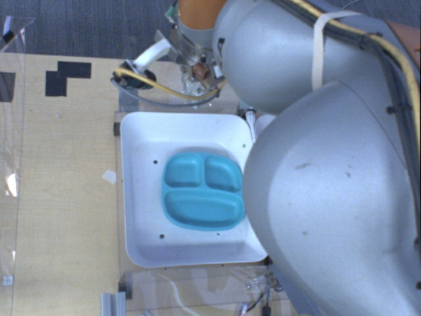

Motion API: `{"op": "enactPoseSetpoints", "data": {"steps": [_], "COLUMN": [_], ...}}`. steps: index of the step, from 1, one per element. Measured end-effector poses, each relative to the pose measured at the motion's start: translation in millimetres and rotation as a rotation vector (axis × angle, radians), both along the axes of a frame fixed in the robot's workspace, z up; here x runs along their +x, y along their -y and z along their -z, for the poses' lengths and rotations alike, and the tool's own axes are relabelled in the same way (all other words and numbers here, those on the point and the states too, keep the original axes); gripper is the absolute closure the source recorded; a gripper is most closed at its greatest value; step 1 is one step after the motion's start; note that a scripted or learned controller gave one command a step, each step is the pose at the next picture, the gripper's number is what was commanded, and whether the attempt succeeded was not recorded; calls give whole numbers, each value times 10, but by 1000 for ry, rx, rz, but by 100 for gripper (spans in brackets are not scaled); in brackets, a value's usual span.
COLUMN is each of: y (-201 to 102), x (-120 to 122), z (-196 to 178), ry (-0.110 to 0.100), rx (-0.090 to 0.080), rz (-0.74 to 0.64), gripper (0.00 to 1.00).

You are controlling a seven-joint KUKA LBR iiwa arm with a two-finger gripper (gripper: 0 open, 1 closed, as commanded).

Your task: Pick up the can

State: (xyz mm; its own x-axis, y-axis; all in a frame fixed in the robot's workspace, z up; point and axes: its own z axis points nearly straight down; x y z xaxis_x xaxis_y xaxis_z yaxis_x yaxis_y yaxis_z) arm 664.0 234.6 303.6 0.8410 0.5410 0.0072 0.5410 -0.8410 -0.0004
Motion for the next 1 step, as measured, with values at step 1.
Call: {"op": "enactPoseSetpoints", "data": {"steps": [1], "y": [8], "x": [13], "z": [-116], "ry": [4], "rx": [3], "rz": [1], "gripper": [100]}}
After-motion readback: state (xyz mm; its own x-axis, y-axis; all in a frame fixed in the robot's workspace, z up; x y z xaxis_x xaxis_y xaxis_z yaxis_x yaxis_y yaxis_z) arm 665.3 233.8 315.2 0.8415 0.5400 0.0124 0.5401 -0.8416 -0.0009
